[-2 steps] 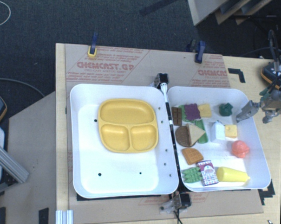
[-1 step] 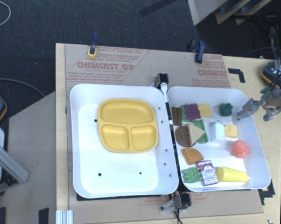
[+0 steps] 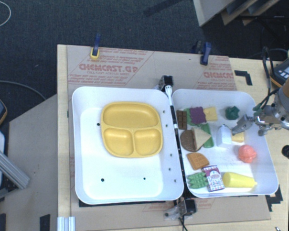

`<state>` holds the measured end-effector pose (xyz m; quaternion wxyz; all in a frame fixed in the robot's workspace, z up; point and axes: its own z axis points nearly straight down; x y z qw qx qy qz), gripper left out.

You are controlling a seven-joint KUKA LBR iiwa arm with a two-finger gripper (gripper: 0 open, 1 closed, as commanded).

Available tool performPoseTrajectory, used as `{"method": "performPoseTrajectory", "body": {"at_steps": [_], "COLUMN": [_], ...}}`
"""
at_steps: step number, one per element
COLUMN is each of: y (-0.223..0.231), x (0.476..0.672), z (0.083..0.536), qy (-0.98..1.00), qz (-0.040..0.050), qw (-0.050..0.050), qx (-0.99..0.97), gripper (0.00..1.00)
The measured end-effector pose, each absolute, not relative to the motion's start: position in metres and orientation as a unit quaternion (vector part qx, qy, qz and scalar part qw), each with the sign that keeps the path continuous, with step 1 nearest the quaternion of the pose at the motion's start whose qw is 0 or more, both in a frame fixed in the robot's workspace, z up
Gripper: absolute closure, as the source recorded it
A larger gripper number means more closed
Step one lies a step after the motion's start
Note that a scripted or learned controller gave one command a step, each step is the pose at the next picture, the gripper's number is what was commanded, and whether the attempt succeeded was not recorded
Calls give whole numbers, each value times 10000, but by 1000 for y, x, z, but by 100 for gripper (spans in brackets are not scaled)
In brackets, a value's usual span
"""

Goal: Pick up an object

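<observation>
— What sits on the worktop point(image 3: 67, 133)?
— 2 bins side by side. The left bin point(image 3: 84, 172) holds a divided tray point(image 3: 132, 129) toward its far edge.
— And the right bin point(image 3: 270, 183)?
— Small toy foods point(image 3: 214, 149) scattered across it, a ball point(image 3: 247, 153) near its right edge.

A brown surface point(image 3: 137, 64) with red lettering is carrying two white bins side by side, left bin point(image 3: 86, 134) and right bin point(image 3: 262, 161) touching.

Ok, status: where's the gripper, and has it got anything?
Gripper low over right bin, near its far right side. Nothing seen between fingers. Yellow block just below it, pink ball close by. Toys crowd around.
</observation>
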<state>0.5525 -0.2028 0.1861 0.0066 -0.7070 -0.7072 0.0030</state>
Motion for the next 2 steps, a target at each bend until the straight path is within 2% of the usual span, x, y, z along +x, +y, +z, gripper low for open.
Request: {"method": "performPoseTrajectory", "body": {"at_steps": [2], "y": [-201], "x": [549], "z": [82], "qy": [-7074], "qz": [25], "qw": [62], "qx": [-7068], "gripper": [0]}}
